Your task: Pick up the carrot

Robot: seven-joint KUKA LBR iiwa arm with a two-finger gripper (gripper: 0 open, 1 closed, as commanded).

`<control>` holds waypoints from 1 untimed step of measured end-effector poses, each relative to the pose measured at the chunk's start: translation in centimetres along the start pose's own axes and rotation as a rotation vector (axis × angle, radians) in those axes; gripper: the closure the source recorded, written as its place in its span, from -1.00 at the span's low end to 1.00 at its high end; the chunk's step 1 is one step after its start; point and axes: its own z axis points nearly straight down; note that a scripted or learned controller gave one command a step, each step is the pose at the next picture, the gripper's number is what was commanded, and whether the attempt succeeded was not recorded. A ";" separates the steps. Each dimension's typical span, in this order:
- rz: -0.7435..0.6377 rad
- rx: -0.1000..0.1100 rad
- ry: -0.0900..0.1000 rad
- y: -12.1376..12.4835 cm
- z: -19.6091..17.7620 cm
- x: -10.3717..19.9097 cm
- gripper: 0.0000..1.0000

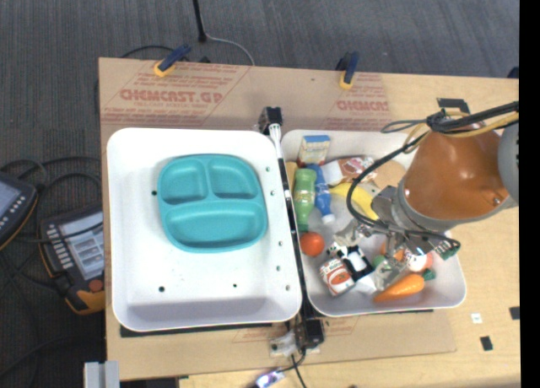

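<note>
While the arm hangs over the right bin (pixel 456 293), the carrot (pixel 400 287) sits near that bin's front edge, lying roughly flat with its fat orange end pointing away from the teal tray (pixel 213 202) and a bit of green at the far tip. It looks like a toy, so my guess is it's light, stiff plastic and a little slick, tapering toward one end. I'd go for the thick middle, pinching across the short width, since the narrow end would probably squirt out.

It's crowded around it, too. A small black and white toy (pixel 350 261) and a red and white can (pixel 336 275) lie just on the tray side of the carrot, and a red tomato-looking ball (pixel 312 244) sits closer again to the tray. A green bottle (pixel 303 196) and something yellow (pixel 361 201) lie further back.

Arm pose: the orange band (pixel 451 177) is right above the rear half of the right bin, wrist pointing steeply down, cables looping off the back. The jaws (pixel 396 261) are low, just behind the carrot and almost touching it. Honestly can't tell how far open they are from this angle, and I see nothing clearly gripped.
</note>
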 end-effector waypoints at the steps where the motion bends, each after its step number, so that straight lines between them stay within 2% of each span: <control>1: 0.002 0.001 -0.003 0.0 0.0 -0.1 -1.00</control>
